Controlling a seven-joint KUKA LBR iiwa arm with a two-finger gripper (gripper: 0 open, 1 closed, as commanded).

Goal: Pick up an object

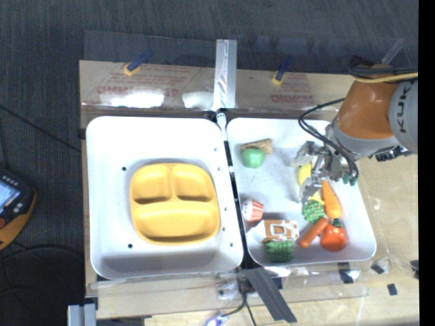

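At right of frame the gripper (pixel 314 182) hangs low in the right bin (pixel 285 172), over a yellow toy (pixel 304 174) beside a carrot (pixel 330 200). Whether its jaws are open or gripping cannot be told. The left bin (pixel 109 182) holds a yellow tray (pixel 175 202).

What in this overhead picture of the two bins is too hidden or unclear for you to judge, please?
- Gripper in the camera view: small and cluttered, so the finger state is unclear.
- Yellow item beside it: partly covered by the gripper, identity unclear.
- Small box: print too small to read.
- Arm: cut off at the right.
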